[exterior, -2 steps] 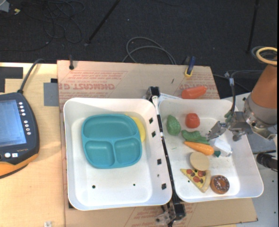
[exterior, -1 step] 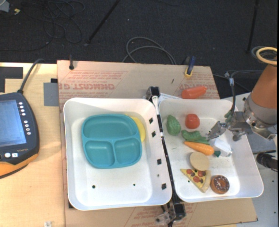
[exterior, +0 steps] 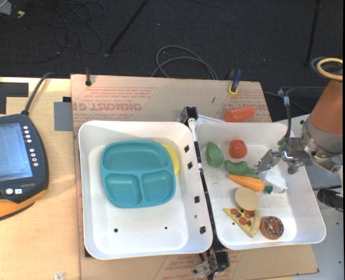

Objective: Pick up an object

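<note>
1. Far left on the tabletop (exterior: 55,89): grey handheld control tablet with an orange underside (exterior: 11,159). Not in play.
2. Left shallow white bin (exterior: 96,226): teal three-compartment plastic plate (exterior: 138,174) sits on top of a yellow plate, just its rim showing (exterior: 173,159), at the teal one's right side.
3. Right shallow white bin (exterior: 303,226), toys left to right: green leafy vegetable (exterior: 214,154), red tomato (exterior: 237,149), green pod (exterior: 242,169), orange carrot (exterior: 247,182), tan round biscuit (exterior: 246,199), pizza slice (exterior: 245,219), brown doughnut (exterior: 271,227).
4. Red-orange pepper (exterior: 239,114) lies outside the bins on the cardboard behind.
5. Gripper (exterior: 270,159) hangs over the right bin's right half. Its fingers look spread apart, nothing between them.
6. Likely target: the carrot. It lies just left of and below the fingers, long axis running left-right with a slight down-right tilt, right end near a small white piece (exterior: 276,185). The green pod touches its upper side, so I'd expect a crowded grasp.
</note>
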`<state>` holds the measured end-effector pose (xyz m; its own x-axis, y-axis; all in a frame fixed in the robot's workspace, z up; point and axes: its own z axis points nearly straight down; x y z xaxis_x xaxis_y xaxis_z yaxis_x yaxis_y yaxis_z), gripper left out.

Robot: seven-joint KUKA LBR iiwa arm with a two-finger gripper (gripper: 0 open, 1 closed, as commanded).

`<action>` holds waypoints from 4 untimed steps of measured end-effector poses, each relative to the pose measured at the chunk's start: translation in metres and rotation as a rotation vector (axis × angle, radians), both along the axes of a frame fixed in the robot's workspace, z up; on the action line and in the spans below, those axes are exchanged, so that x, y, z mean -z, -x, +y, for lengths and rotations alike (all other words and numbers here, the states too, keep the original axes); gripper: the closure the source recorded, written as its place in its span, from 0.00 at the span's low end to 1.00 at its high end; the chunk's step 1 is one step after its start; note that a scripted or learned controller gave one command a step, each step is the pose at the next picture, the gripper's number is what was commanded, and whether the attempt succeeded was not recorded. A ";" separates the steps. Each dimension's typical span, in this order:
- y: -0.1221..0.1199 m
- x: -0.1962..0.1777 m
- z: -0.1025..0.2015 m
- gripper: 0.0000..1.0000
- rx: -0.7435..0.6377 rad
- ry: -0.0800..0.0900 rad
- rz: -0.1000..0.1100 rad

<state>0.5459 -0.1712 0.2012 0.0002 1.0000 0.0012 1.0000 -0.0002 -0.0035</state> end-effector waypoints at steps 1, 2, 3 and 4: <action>0.000 0.000 0.000 0.00 0.000 0.000 0.000; 0.000 0.000 0.000 0.00 0.000 0.000 0.000; 0.000 -0.010 -0.001 1.00 0.000 -0.001 0.002; 0.000 -0.019 -0.001 1.00 0.001 -0.002 0.004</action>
